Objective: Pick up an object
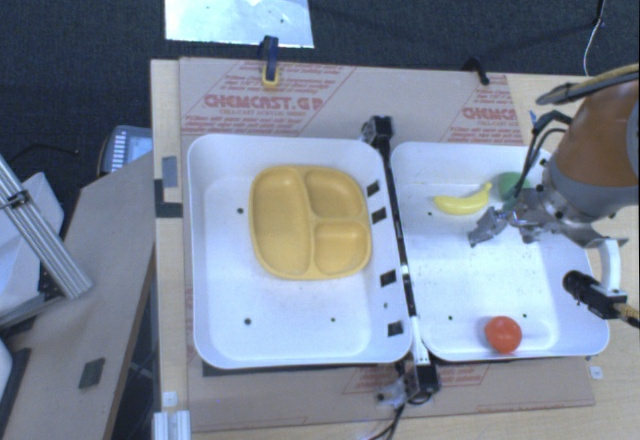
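Arm over right bin [560, 333], nothing picked yet.
Gripper [490, 226] w/ jaws spread, hanging just near of banana [463, 201], prob. lining up a grab; green obj [508, 184] beside it, tomato [503, 333] at near edge. Yellow divided plate [308, 222] in left bin [215, 268].

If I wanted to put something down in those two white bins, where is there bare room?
Left bin: a bare strip all around the yellow divided tray, widest along the near edge. Right bin: bare floor between the banana and the orange ball. Crowded at its far right, around the gripper and a green object.
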Available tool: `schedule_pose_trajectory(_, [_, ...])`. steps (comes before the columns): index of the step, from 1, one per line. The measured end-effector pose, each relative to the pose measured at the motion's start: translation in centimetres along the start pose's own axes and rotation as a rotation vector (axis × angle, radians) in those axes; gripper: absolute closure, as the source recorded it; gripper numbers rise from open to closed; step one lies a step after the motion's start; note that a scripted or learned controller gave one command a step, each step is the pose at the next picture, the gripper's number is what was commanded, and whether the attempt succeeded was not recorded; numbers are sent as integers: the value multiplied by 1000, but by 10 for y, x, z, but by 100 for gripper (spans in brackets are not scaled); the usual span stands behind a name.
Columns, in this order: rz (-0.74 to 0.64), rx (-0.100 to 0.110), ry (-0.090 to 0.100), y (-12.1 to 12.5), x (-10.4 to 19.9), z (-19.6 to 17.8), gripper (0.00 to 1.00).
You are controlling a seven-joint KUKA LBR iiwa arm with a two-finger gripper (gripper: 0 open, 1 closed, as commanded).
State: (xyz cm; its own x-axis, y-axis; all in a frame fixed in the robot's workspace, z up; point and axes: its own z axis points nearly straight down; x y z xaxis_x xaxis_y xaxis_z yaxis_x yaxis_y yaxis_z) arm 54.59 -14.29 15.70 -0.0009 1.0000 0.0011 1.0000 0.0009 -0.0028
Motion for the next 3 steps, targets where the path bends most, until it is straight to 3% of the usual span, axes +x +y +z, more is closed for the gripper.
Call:
schedule_pose_trajectory(1, [0,-1,0,0,2,42,0])
schedule_pose_trajectory(2, [1,-6,-2,1,1,29,100])
schedule_pose_trajectory(3, [-4,-8,-2,3,9,-17,100])
